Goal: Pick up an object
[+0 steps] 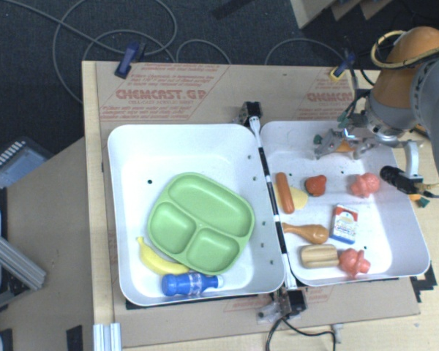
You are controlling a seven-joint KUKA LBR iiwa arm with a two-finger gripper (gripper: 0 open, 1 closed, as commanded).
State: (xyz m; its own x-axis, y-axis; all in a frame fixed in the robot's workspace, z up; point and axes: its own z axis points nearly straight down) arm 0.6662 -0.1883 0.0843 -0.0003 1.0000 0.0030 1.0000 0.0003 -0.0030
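Observation:
My gripper [342, 142] hangs low over the far part of the right bin [395, 265], reaching in from the right. A small orange object [343, 147] shows just under it; whether it is gripped is unclear. Toys lie nearer in that bin: a sausage [284, 192], a yellow piece [300, 198], a red tomato [316, 185], a pink lump [364, 185], a small carton [344, 224], a drumstick [308, 232], a bread roll [318, 255] and a red-pink piece [355, 262].
The left bin [132, 152] holds a green divided plate [200, 221], a banana [155, 259] and a blue bottle [190, 284] along its near side. A black part [399, 178] juts over the right bin's right rim. Cables lie on the floor behind the bench.

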